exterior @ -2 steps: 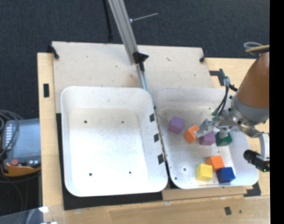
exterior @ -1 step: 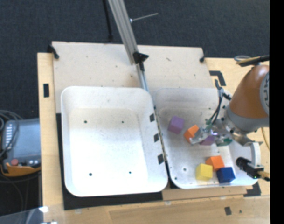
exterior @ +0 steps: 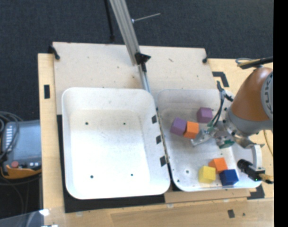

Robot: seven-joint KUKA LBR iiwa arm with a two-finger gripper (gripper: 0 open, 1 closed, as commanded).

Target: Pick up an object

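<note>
- Gripper (exterior: 200, 137) low in right bin (exterior: 181, 176), just beside orange block (exterior: 192, 128); can't tell its grip state.
- Purple block (exterior: 178, 126) touches orange block; second purple (exterior: 205, 114) near the back.
- Yellow (exterior: 207, 174), blue (exterior: 229, 177), small orange (exterior: 220, 163) crowd the front rim.
- Left bin (exterior: 70, 103) floor bare.

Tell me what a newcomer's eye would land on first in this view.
First the arm, grey with an orange band, reaching in from the right over the right bin, its hand low beside the orange block. Next the bright blocks: a purple block touching that orange one, and a yellow block and a blue block near the front rim. The left bin sits alongside.
</note>
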